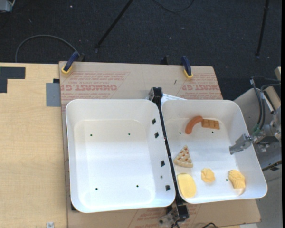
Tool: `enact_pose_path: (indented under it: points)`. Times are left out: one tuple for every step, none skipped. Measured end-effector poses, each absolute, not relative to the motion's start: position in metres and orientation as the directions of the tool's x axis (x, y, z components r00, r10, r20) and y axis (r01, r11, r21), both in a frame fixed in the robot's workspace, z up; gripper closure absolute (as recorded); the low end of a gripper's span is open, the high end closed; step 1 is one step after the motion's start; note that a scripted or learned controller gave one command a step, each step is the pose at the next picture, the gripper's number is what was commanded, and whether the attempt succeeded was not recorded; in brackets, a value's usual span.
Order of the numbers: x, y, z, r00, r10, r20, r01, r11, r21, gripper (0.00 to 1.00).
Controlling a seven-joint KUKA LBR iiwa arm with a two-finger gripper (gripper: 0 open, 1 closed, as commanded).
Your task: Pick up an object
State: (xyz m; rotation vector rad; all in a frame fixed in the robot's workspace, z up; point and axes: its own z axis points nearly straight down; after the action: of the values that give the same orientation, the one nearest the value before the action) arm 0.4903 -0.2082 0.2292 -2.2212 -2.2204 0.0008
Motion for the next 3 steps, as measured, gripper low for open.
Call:
enact_pose_path:
  points:
    - [0.583, -0.166, 0.212, -0.004, 1.0, 0.0, 1.0, 0.004, -0.002, 0.0]
    - [0.609, -0.127, 0.177, -0.003, 1.0, 0.001, 1.0, 0.003, -0.003, 0.0]
    - [0.565, -0.155, 0.275, 0.002, 1.0, -0.002, 1.0, -0.002, 0.007, 0.0]
